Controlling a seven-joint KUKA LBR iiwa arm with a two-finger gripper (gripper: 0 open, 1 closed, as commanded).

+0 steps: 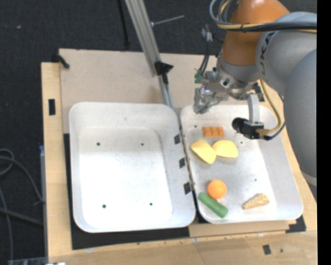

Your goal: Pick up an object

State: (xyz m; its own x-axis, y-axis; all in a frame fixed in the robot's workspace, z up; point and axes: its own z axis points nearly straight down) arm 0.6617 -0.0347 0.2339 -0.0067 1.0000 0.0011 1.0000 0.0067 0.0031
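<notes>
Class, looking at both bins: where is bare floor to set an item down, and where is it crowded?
Free: the left bin, its whole floor. Crowded: the right bin, with waffle, two yellow pieces, orange ball, green cylinder, wedge; the pincer hangs at its far-left corner.

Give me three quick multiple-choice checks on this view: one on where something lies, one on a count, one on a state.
1. Where does the round orange ball lie?
A. in the left white bin
B. in the right white bin, next to the green cylinder
C. on the bare bench

2. How many yellow wedge-shaped pieces lie in the right white bin?
A. one
B. two
C. four

3. How does the gripper stand relative to the objects?
A. above the bin's far edge, apart from them
B. lifting the ball
C. pressed on the tan wedge

Answers: 1 B, the ball sits by the green cylinder. 2 B, two yellow pieces lie side by side. 3 A, it sits at the far rim, apart from all the objects.
</notes>
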